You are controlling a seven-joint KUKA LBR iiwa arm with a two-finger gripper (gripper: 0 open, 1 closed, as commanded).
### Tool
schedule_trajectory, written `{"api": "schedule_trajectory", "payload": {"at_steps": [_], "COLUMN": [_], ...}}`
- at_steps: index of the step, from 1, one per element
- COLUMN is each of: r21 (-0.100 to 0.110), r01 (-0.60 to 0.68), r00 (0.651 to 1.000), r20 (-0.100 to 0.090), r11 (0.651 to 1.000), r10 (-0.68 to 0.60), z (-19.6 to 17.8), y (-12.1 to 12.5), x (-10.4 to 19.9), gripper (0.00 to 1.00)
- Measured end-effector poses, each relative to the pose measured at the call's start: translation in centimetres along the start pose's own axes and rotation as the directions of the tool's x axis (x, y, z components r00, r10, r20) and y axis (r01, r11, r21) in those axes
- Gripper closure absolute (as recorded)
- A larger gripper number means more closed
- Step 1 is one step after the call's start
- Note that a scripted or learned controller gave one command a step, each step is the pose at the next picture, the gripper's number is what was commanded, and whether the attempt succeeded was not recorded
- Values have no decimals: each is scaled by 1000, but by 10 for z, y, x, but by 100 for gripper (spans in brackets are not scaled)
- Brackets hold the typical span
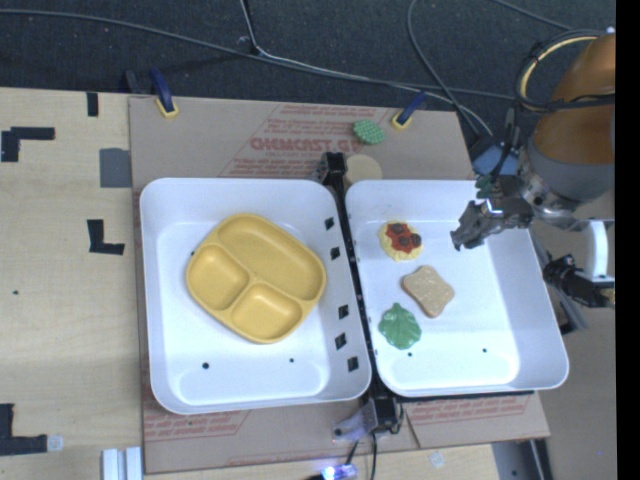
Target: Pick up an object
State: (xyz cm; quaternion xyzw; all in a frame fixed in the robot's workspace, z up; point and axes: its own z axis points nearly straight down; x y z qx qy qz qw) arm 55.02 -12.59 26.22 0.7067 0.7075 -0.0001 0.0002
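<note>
Two shallow white bins are shown side by side on a cardboard sheet (290,138). In the left bin (165,268) a yellow divided tray (256,276) is laid at a slant, filling much of the floor. In the right bin (520,328) three small items are gathered near the inner wall: a round yellow piece with a red topping (401,239) at the top, a tan slice of toast (428,291) just below it, and a green leaf-shaped piece (401,326) lowest, just beside the toast. A further small green piece (368,130) is left outside the bins, on the cardboard behind them.

The gripper (468,230) is seen over the upper right part of the right bin, apart from all three items; nothing is seen in it. Whether it is released or clenched cannot be told from this view.

The task is judged to be at its start: no item is raised or grasped, and the approach, the closing and the lift are all still left to be done. The round yellow piece lies nearest the gripper.
</note>
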Motion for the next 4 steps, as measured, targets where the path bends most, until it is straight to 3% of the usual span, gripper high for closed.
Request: {"api": "schedule_trajectory", "payload": {"at_steps": [2,4], "r21": [2,1], "r01": [6,6], "r00": [1000,1000], "r20": [-1,-1], "r11": [1000,1000], "r10": [-6,-6], "z": [5,14], "y": [22,61], "x": [110,220], "gripper": [100,100]}}
